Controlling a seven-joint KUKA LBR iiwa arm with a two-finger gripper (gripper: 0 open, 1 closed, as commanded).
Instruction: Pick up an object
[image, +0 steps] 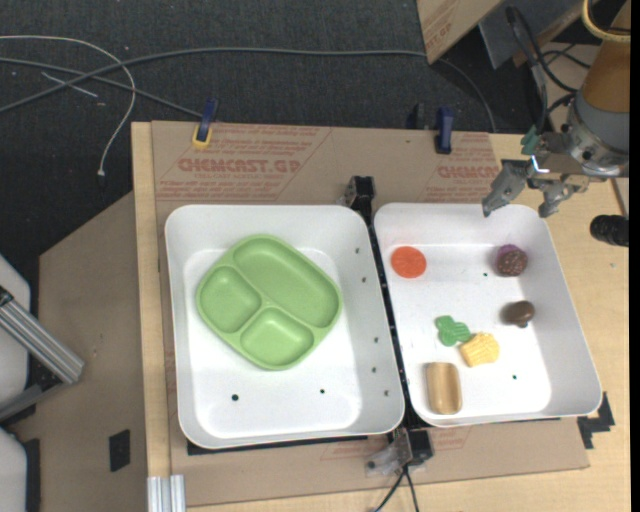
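My arm (606, 95) has a wide orange band, and below it a pale grey ring. Under this ring is my wrist, a grey metal block with small green and white parts on its left side. My gripper (523, 198) has two thin fingers (497, 195) of dark grey colour. Black cables run near the top of my arm, and they look thick and smooth.

Lying in the left bin (185, 400): a divided plate (267, 300); sitting scattered in the right bin (570, 345) beside it: five small items.
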